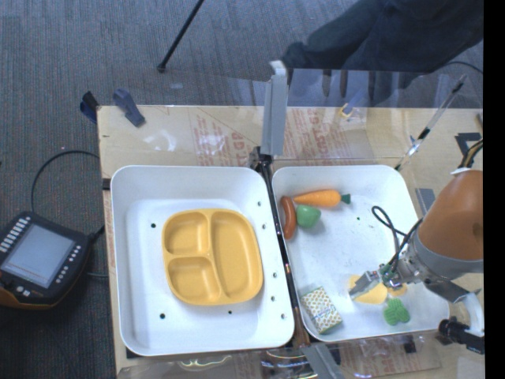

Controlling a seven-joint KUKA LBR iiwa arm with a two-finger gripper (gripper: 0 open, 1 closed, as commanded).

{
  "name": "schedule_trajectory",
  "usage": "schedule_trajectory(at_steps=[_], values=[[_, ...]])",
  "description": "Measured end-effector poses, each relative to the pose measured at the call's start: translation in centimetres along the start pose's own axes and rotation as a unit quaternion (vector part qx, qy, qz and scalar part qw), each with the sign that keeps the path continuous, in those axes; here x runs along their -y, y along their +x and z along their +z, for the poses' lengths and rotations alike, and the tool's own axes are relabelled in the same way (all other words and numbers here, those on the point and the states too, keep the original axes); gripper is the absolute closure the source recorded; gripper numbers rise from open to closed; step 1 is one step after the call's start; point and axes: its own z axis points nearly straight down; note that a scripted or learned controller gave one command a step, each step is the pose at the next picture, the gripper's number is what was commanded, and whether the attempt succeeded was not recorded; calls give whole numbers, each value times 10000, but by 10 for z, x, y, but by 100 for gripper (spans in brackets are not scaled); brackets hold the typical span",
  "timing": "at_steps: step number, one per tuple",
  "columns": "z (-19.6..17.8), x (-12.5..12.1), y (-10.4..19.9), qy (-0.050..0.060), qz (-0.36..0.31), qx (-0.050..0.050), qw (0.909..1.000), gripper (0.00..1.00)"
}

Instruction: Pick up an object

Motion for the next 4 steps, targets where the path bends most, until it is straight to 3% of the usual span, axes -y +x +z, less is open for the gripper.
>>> schedule_trajectory(at_steps=[1,2,3,4], values=[[-9,2,-2,12,27,14,10000,100],[1,-26,7,8,317,61,9995,100],[1,-26,7,7,327,62,9994,0],[0,0,-32,-3,1058,44,9944,0]])
